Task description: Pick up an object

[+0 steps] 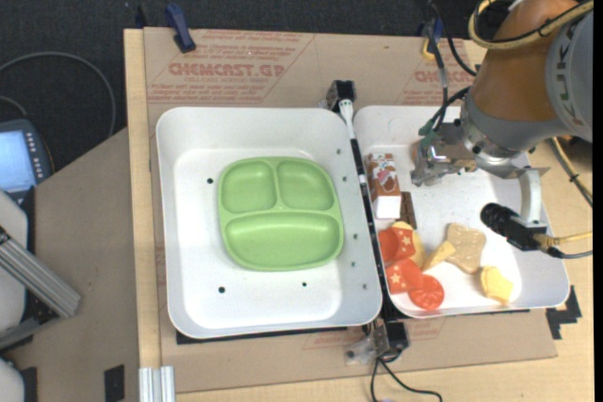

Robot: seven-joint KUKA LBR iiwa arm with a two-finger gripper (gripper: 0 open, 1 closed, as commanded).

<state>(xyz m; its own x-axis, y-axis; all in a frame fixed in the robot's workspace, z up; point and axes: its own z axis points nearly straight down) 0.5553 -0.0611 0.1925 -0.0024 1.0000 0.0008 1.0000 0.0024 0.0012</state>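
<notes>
Red pizza slices at the right bin's near edge, green divided plate in the left bin, hand over the right bin's far part, its grip impossible to tell.

My arm is a thick grey tube with a broad, glossy orange band wrapped around it, and part of a dark letter marking shows on the grey just right of that band. Below the band sits a grey wrist collar, and from it juts my small metal pincer, silver and dark-jointed. Thin black cables loop around the band's upper and left sides.
</notes>
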